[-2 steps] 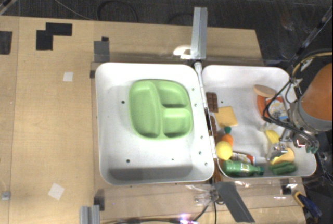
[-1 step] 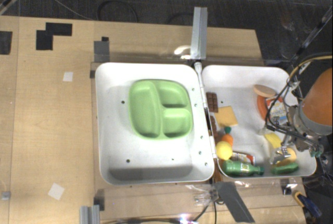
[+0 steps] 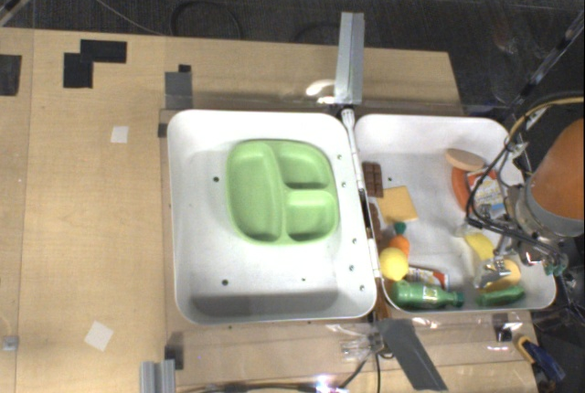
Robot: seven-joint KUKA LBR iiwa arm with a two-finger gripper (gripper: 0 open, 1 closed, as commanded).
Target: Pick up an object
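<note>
Wooden surface (image 3: pixel 82 245) carries two white bins; toys lie in the right bin (image 3: pixel 420 131), a yellow piece (image 3: pixel 479 245) just beside the lowered end effector (image 3: pixel 498 270). Its grip cannot be judged; nothing looks lifted yet, so the pickup remains

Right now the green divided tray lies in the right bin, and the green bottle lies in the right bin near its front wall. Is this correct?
Not quite. The camera view shows the green divided tray in the left bin, not the right one. The green bottle does lie in the right bin near its front wall.
</note>
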